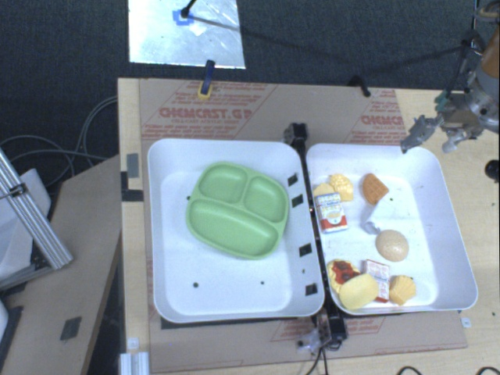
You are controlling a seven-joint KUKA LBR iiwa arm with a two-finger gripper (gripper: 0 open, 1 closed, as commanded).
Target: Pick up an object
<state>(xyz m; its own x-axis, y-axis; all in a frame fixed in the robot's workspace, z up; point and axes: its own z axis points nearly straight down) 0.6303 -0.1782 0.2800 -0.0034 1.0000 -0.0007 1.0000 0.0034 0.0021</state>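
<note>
- The yellow lemon-shaped piece (358,291) lies nearest the camera, at the lower edge of the right bin (445,209), touching a small red-and-white packet (378,274) and an orange piece (401,289); packed this close, it offers poor finger clearance.
- The beige round object (392,245) sits mid-bin, apart from its neighbours, probably the easiest pick.
- Toward the bin's upper left lie a red-labelled carton (331,211), a yellow lump (341,184) and a brown wedge (374,187).
- The gripper (432,135) hangs at upper right, above the bin's far corner, fingers spread wide, holding nothing.
- The left bin (172,287) carries a green divided plate (237,209).
</note>
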